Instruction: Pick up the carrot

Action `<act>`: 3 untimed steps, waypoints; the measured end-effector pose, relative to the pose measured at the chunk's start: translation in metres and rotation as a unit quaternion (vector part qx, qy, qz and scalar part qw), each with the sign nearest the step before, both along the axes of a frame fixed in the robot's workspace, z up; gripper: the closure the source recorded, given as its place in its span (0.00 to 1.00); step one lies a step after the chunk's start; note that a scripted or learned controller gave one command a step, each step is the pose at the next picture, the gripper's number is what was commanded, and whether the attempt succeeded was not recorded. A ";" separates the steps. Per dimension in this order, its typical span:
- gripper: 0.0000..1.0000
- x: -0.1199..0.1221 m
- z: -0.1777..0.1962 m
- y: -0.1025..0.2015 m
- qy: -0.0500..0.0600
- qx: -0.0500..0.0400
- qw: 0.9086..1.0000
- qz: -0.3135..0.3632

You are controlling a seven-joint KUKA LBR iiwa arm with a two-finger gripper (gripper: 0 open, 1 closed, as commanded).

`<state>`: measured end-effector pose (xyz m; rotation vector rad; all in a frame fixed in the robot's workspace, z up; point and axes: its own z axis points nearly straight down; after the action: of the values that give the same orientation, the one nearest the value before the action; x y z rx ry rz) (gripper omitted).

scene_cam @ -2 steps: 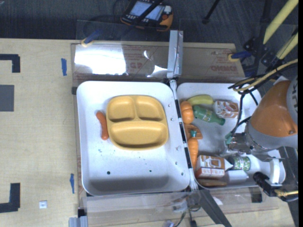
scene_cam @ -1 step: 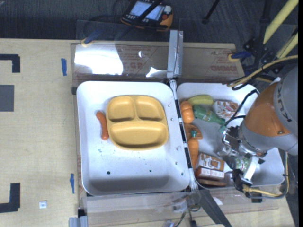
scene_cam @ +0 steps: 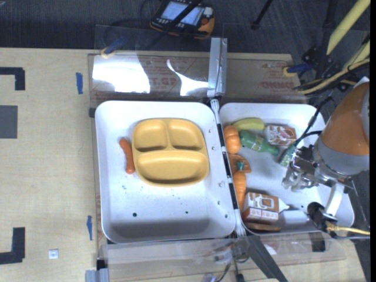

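one fixed camera looks down at a slant from above the bench (scene_cam: 41, 157), taking in both white bins: the left bin (scene_cam: 111, 210) mid-frame, the right bin (scene_cam: 294, 107) toward the right edge (where the arm (scene_cam: 346, 137) enters). dark floor fills the top of the frame.

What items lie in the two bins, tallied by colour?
Yellow: 2, divided tray, banana
Orange: 3, sausage-shaped piece, round fruit, carrot
Green: 1, bottle
Brown and white: 2, packet, carton
Total: 8
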<state>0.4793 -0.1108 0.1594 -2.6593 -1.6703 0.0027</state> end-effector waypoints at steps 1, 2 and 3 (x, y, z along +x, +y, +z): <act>1.00 0.000 0.025 -0.023 0.000 -0.001 0.983 -0.183; 1.00 0.000 0.024 0.035 0.001 -0.001 0.947 -0.321; 1.00 0.036 0.039 0.044 0.001 -0.001 0.951 -0.309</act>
<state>0.5150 -0.0666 0.1979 -3.0453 -0.7672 0.0053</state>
